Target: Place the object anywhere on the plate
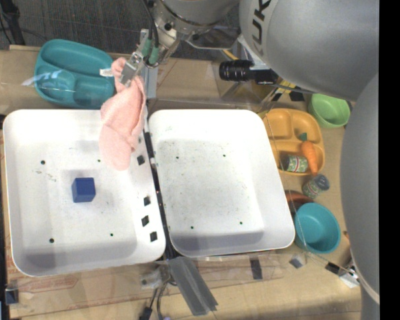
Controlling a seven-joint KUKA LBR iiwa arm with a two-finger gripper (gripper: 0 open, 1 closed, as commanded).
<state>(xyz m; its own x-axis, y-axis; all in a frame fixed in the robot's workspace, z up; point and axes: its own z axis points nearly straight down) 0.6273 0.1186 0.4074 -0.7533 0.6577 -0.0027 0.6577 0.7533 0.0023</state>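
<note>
Hand [135,64] raised, fingers pinched, arm overhead

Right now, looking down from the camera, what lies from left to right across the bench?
Blue cube → pink cloth hanging from the end effector → right white bin → yellow divided tray → green bowl.

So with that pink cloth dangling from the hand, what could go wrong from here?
The pink cloth hangs from the hand by one corner, so it could slip out and fall into the left bin. It dangles over the divide between the bins, so it might drape across both. The yellow plate lies past the right bin, a long carry.
</note>
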